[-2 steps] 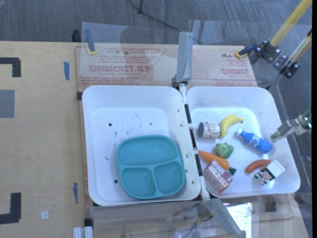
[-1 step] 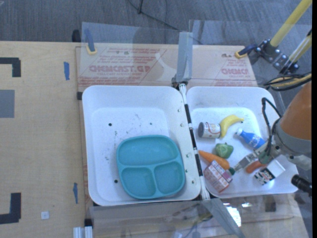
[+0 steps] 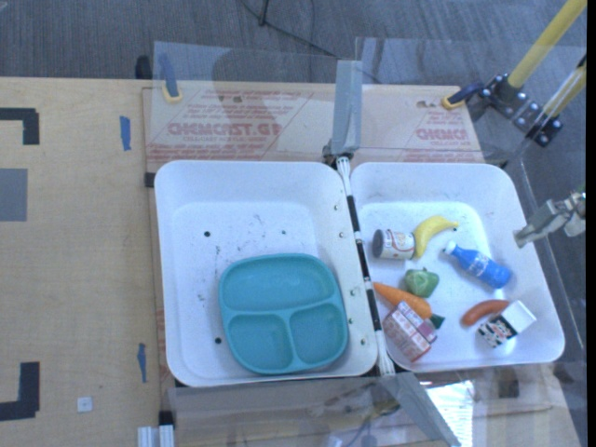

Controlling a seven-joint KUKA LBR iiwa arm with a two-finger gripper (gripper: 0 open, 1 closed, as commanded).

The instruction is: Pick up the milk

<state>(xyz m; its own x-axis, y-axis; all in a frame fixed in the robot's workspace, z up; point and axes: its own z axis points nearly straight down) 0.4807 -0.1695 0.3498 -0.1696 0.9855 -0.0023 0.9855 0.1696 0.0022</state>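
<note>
The milk (image 3: 506,325) is a small white carton with black patches, lying on its side in the near right corner of the right bin (image 3: 521,194). A red sausage (image 3: 484,310) lies just to its left. My gripper (image 3: 548,222) shows at the view's right edge, above the right bin's right rim. It is apart from the milk, well behind it, and nothing shows in it.
The right bin also holds a blue bottle (image 3: 478,264), a banana (image 3: 432,232), a can (image 3: 393,244), a green pepper (image 3: 421,281), a carrot (image 3: 403,298) and a pink carton (image 3: 410,332). A teal divided plate (image 3: 281,313) lies in the left bin (image 3: 186,212).
</note>
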